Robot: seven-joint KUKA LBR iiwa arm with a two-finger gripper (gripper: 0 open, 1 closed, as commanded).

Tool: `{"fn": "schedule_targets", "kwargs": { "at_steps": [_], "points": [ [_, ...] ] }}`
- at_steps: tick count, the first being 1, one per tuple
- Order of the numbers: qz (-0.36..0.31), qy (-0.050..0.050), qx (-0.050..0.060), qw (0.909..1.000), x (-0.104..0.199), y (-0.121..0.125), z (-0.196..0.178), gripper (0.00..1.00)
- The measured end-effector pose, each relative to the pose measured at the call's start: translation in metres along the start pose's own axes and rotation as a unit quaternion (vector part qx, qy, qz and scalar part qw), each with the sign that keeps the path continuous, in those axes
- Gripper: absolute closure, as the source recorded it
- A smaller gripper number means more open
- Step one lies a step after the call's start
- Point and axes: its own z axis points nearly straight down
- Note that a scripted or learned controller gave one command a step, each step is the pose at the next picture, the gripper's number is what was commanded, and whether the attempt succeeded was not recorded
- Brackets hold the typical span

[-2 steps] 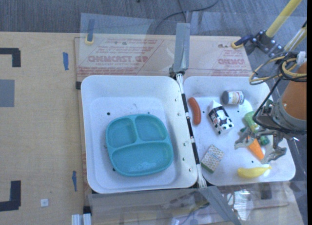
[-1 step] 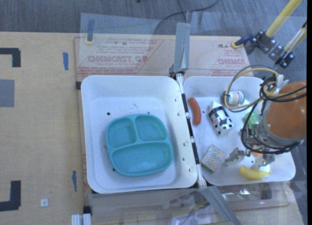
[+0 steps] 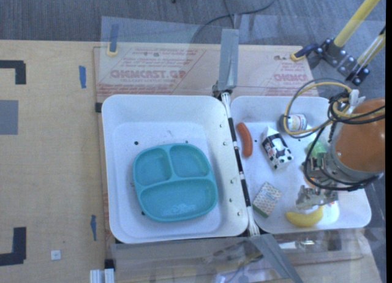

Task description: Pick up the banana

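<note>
A yellow banana (image 3: 304, 217) lies near the front edge of the right bin (image 3: 361, 214). The gripper (image 3: 313, 201) hangs straight over it, with its metal tips just above or touching the banana's upper side. The arm's orange band (image 3: 361, 144) and grey wrist reach in from the right and cover part of the bin behind the gripper.
The right bin also holds a red sausage (image 3: 245, 139), a black-and-white carton (image 3: 277, 149), a small jar (image 3: 295, 122) and a speckled packet (image 3: 266, 198). A teal divided plate (image 3: 174, 181) sits in the left bin (image 3: 122, 122). Black cables loop above the wrist.
</note>
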Motion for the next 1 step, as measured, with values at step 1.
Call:
{"fn": "schedule_targets", "kwargs": {
  "at_steps": [1],
  "points": [
    [0.000, 0.000, 0.000, 1.0000, 0.0004, 0.0001, 0.0001, 0.00]
  ]
}}
